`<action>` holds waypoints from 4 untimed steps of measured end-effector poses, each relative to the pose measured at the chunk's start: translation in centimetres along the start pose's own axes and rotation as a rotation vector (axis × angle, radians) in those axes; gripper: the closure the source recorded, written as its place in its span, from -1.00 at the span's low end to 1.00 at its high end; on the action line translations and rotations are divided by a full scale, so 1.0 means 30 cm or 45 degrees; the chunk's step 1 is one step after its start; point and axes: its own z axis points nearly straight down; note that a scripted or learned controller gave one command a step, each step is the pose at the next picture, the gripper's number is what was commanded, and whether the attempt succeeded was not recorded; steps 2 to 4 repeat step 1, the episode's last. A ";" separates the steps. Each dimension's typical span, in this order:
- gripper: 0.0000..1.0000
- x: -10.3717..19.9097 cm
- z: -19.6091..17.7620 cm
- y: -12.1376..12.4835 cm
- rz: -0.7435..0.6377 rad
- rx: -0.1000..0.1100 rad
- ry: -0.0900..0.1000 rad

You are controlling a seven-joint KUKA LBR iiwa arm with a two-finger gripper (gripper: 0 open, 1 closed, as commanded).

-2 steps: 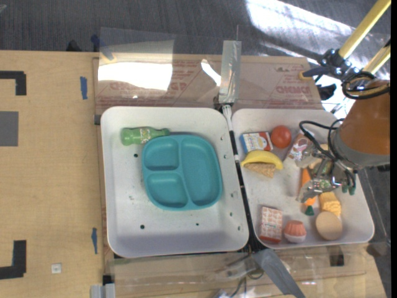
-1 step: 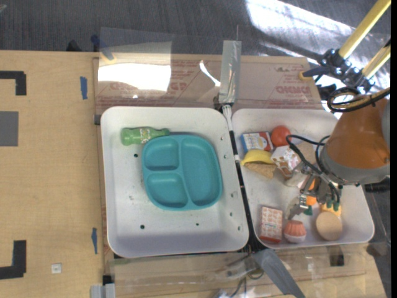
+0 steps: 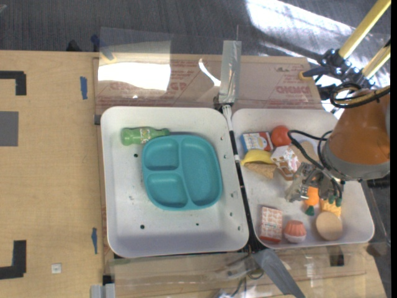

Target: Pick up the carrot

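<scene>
The carrot (image 3: 313,197) is a small orange piece with green bits at its end, lying in the right bin (image 3: 366,228) towards the near right. The gripper (image 3: 302,189) hangs low over the bin, its metal tip right at the carrot's left side and touching or nearly touching it. The arm's grey wrist and orange band (image 3: 363,138) rise to the right and hide part of the bin behind them.
Around the carrot lie a beige egg (image 3: 329,226), a yellow piece (image 3: 333,208), a pink-white ball (image 3: 294,230), a red packet (image 3: 271,222), a banana (image 3: 257,158), a wafer (image 3: 287,163), a carton (image 3: 255,141) and a tomato (image 3: 280,134). The left bin (image 3: 118,216) holds a teal divided plate (image 3: 182,169) and a green bottle (image 3: 142,134).
</scene>
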 end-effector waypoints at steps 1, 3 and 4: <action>1.00 0.106 -0.286 0.159 0.139 -0.001 0.018; 1.00 0.106 -0.286 0.159 0.139 -0.001 0.018; 1.00 0.106 -0.286 0.159 0.139 -0.001 0.018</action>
